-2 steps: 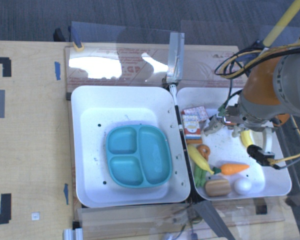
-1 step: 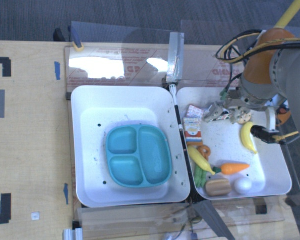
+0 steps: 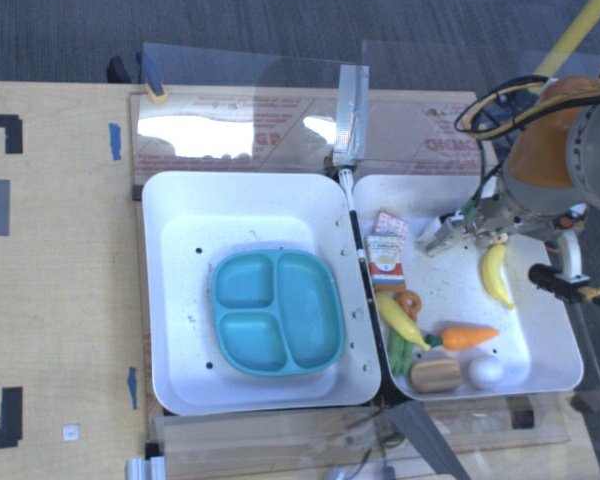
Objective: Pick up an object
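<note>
The right bin (image 3: 552, 360) holds several toy foods. A small printed carton (image 3: 387, 245) lies at its left side. One yellow banana (image 3: 496, 275) lies at the right and a second banana (image 3: 398, 317) near the divider, beside an orange ring (image 3: 409, 301). A carrot (image 3: 468, 337), a green piece (image 3: 400, 354), a brown bread-like block (image 3: 436, 375) and a white egg (image 3: 486, 371) sit along the front. My gripper (image 3: 456, 234) hangs low over the bin's back part, between the carton and the right banana. It looks open, with nothing between its fingers.
The left bin (image 3: 170, 268) holds a teal divided plate (image 3: 277, 311). A clear plastic wall (image 3: 280, 118) stands behind both bins. The arm with its orange band (image 3: 545, 148) and cables reaches in from the right.
</note>
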